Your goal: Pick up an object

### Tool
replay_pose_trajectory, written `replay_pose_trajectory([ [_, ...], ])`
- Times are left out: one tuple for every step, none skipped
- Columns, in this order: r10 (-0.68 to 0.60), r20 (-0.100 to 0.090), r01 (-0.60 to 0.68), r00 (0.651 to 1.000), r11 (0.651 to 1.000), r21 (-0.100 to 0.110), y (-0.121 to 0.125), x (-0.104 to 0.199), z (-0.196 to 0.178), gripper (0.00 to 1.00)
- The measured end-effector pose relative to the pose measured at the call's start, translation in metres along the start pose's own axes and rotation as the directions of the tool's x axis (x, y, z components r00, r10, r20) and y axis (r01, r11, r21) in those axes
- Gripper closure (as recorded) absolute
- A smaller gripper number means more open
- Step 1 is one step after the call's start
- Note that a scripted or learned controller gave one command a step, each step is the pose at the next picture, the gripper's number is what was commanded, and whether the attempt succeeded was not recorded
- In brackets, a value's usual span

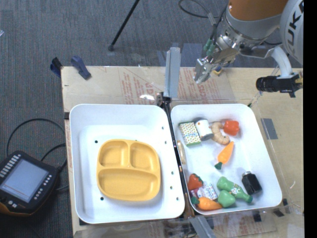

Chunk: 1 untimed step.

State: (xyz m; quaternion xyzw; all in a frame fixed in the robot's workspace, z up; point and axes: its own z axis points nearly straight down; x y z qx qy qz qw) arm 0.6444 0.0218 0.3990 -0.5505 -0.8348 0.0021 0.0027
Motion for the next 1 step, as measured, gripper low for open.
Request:
replay_pose_trajectory([
  [-0.253, 0.000, 0.253, 0.967, 0.967, -0.001, -0.0009, -0.0007, 0.0440, 1.00],
])
